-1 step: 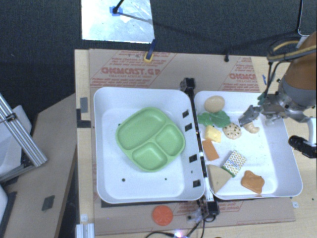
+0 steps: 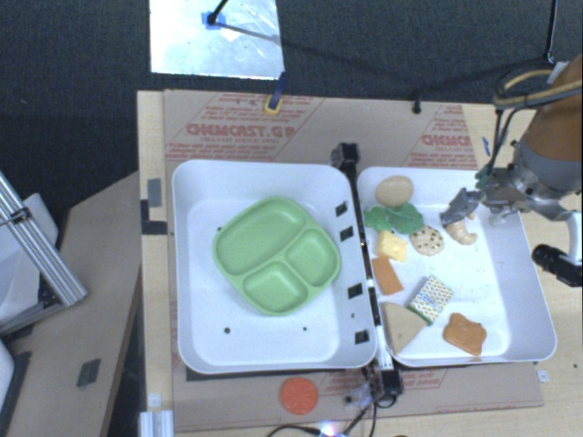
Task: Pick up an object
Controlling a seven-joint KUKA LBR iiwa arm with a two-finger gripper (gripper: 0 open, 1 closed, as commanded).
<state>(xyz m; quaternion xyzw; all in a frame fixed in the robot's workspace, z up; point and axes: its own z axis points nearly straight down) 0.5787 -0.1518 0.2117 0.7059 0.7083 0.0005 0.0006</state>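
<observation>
Cardboard covers the surface under 2 white bins; the left bin (image 2: 196,244) carries a green divided plate (image 2: 276,255). The gripper (image 2: 463,209) hangs over the right bin (image 2: 533,308), just above a pale croissant-like piece (image 2: 463,233); whether its jaws are apart I cannot tell. Nothing looks lifted yet, so the pick seems still to do.

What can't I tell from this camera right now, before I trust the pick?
- Gripper: too small and blurred to judge its grip.
- Croissant-like piece: the gripper covers part of it; contact unclear.
- Arm: cut off by the right edge.
- Orange disc below the left bin: too small to identify.
</observation>
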